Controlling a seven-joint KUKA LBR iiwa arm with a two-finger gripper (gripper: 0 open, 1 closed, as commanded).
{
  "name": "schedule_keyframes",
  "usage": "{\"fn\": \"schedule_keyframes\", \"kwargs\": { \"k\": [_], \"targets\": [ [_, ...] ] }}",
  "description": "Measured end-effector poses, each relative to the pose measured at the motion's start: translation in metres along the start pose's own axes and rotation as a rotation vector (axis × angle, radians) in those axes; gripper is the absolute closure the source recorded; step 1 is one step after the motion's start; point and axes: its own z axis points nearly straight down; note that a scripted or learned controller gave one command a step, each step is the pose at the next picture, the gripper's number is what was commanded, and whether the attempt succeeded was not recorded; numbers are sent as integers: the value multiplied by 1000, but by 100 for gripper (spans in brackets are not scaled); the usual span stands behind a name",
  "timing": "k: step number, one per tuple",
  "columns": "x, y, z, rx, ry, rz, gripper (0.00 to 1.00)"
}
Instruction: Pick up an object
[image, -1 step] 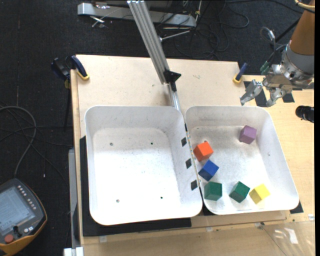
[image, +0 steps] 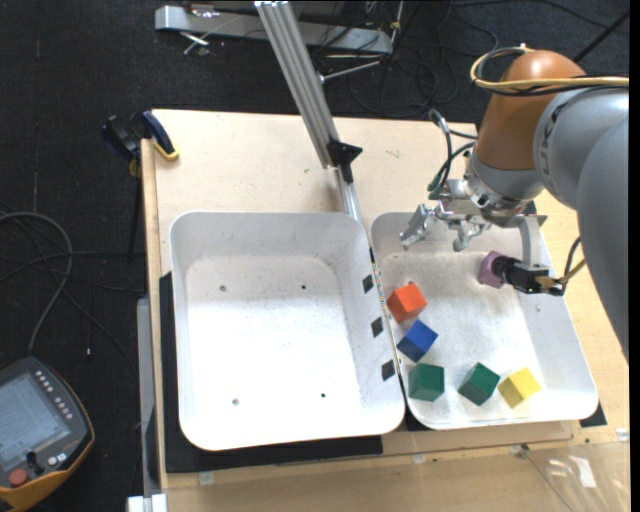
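Gripper (image: 443, 230) hangs at 12 o'clock over the right shallow white bin (image: 570, 330), metal fingers (image: 414, 232) splayed apart, nothing between them

Likeliest target: small orange cube (image: 406, 301), just below the fingers toward 7 o'clock, sitting close to the bin's left wall. Matte faces, crisp edges, looks rigid, turned diagonal to the wall

Risks, my read:
- a straight descent lands beside the cube, closes on air
- the wall may block one finger, cube gets shoved instead of gripped
- diagonal pose means jaws catch corners, cube twists out
- blue cube (image: 418, 340) at 6 o'clock of the orange one is close enough to get knocked

Two green cubes (image: 427, 382) and a yellow cube (image: 519, 387) sit along the front edge, well clear
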Motion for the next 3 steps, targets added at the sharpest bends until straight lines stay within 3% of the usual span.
{"fn": "schedule_keyframes", "kwargs": {
  "k": [1, 2, 3],
  "targets": [
    [33, -62, -35, -5, -1, 3, 0],
    [-25, -133, 69, -7, -3, 12, 0],
    [-103, -134, 66, -11, -8, 13, 0]
  ]
}}
